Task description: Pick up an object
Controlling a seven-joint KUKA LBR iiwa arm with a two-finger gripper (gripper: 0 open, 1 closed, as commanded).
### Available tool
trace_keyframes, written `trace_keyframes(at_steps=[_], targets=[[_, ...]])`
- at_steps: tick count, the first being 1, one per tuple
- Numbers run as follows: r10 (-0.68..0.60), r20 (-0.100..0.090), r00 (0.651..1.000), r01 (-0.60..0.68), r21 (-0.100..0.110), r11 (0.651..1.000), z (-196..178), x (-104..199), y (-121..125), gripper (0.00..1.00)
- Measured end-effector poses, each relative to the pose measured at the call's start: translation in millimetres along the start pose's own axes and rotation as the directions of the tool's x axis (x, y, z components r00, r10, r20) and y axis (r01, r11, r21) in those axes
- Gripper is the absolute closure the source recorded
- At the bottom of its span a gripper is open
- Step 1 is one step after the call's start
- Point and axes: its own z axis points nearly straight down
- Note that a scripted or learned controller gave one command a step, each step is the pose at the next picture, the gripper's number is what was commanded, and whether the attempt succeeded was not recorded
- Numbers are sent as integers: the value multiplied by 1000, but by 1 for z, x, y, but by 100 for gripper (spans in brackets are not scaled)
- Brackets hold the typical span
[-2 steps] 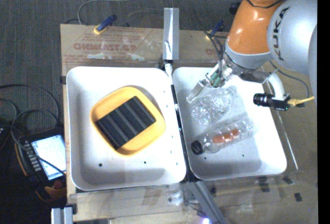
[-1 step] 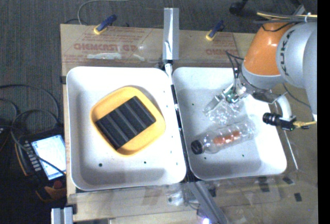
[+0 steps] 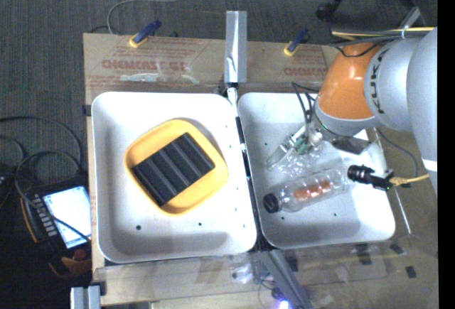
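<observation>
Table [image 3: 178,273]: front edge w/ bare wood, nearer than the bottle; carries both bins.
Right bin [image 3: 334,233]: white, shallow; holds the bottle.
Bottle [image 3: 307,192]: landmark and task obj. Clear plastic, lying on its side on the right bin floor. Black cap [image 3: 270,202] at its left, nearer end; reddish contents mid-body.
Left bin [image 3: 114,158]: white, left of the bottle, across the shared rim.
Yellow tray [image 3: 213,185]: in the left bin, well left of the bottle; rounded corners, turned at a slant.
Black ribbed pad [image 3: 174,167]: set in the yellow tray.
Clear wrapper [image 3: 283,155]: crumpled transparent piece just beyond the bottle, same bin; touching or not, cannot tell.
Tool [image 3: 306,143]: just beyond the bottle, above the far end of the clear wrapper. Opening: cannot tell. Nothing seen gripped; the bottle lies apart from it.
Arm [image 3: 402,84]: grey w/ orange band [image 3: 343,91], beyond and right of the bottle.
Cardboard sheet [image 3: 153,66]: red print, far side of both bins.
Metal post [image 3: 235,45]: upright, beyond the bottle, on the line btw. the bins.
Blue clamps [image 3: 144,33]: on the far cardboard edge; second one [image 3: 296,40] straight beyond the bottle.
</observation>
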Motion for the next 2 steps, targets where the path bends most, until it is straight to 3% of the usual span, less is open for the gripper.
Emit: trace_keyframes(at_steps=[1, 2], targets=[[-29, -2, 1000, 29, -1, 1000, 0, -24, -53, 0], [-31, -1, 1000, 31, -8, 999, -12, -24, -49, 100]])
